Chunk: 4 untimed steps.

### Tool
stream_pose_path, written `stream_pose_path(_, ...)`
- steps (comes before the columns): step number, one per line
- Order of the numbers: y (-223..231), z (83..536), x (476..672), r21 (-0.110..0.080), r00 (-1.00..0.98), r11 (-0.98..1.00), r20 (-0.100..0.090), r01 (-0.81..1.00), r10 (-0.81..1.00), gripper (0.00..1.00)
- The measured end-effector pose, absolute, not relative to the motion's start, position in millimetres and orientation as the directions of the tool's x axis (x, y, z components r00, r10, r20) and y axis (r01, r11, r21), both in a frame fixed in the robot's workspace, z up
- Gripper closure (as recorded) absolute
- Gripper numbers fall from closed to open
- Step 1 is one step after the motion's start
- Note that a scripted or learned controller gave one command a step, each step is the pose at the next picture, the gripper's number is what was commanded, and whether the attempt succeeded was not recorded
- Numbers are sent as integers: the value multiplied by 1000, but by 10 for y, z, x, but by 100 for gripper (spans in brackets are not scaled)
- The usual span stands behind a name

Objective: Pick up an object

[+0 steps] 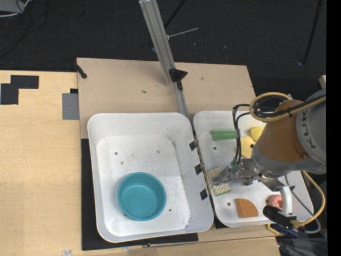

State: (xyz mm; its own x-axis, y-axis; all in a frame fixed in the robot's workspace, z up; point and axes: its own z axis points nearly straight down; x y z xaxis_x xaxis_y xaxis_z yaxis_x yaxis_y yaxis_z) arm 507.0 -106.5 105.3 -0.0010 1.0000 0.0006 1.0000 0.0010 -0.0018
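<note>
Landmark: right bin (205,122), one of two white bins set side by side on the bench.

- The arm (290,137), grey with an orange band, is seen reaching in over the right bin's right half.
- The gripper (234,174) is positioned low inside the right bin, near its middle, just right of the patterned object (218,181). Finger state cannot be told: the tips are blurred and partly hidden by the wrist.
- The patterned object, a checkered tan-and-white piece, is found at the right bin's left side, close to the wall shared with the left bin (101,143). Contact with the gripper cannot be confirmed; nothing is seen clamped between fingers.
- A green stick (224,135) is laid across the right bin's upper part.
- A yellow object (251,138) is seen just right of the green stick, partly covered by the arm.
- An orange block (246,207) is seated near the right bin's lower edge.
- A pink object (274,200) is placed right of the orange block, at the bin's lower right corner.
- A teal bowl (141,195) is held by the left bin, in its lower half, well apart from the right bin's contents.
</note>
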Motion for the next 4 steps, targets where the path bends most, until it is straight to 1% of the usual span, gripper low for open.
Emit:
stream_pose_path(1,-1072,1174,5077,1,0,0,0,1000,1000,100)
stream_pose_path(2,-1128,1604,5104,3,0,0,-1,1000,1000,100)
stream_pose_path(3,-1051,2176,5149,3,0,0,0,1000,1000,100)
stream_pose_path(4,-1149,2719,5192,4,1,-1,-1,1000,1000,100)
